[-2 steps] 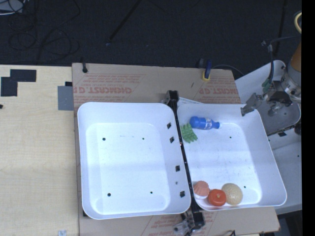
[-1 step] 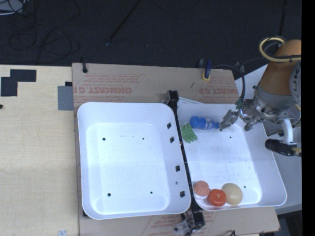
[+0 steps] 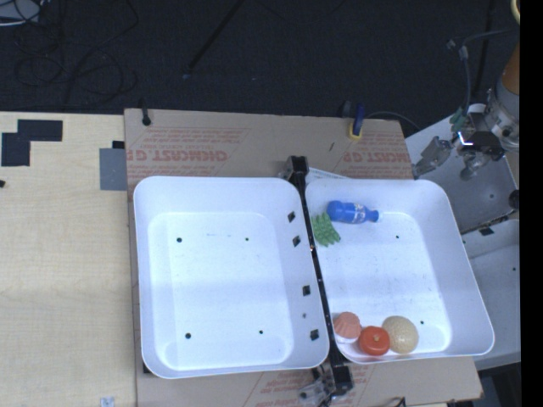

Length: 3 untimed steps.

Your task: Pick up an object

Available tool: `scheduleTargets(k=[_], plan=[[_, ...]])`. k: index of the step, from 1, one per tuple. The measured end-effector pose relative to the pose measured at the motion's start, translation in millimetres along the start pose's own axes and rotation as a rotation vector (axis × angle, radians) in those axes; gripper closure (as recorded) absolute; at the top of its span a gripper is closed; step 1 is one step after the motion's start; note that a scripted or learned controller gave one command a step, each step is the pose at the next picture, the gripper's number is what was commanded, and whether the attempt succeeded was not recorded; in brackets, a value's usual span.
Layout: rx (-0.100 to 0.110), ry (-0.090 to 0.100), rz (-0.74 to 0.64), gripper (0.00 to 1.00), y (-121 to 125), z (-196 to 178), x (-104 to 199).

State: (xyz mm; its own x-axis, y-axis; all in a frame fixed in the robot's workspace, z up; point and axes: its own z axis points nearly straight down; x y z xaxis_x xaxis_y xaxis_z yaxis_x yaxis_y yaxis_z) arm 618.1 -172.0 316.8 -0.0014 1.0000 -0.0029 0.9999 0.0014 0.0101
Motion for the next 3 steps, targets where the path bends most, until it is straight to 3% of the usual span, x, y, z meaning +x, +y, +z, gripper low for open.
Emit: scheduleTargets(k=[1,2,3], plan=[[0.025,0.007,-0.002,0.0,20.5,208.9,59.1],[0.006,0.001,0.002,0.0,25.4,119.6,31.2],[0.009,0.002,0.001,0.0,14.3,74.8,15.4]])
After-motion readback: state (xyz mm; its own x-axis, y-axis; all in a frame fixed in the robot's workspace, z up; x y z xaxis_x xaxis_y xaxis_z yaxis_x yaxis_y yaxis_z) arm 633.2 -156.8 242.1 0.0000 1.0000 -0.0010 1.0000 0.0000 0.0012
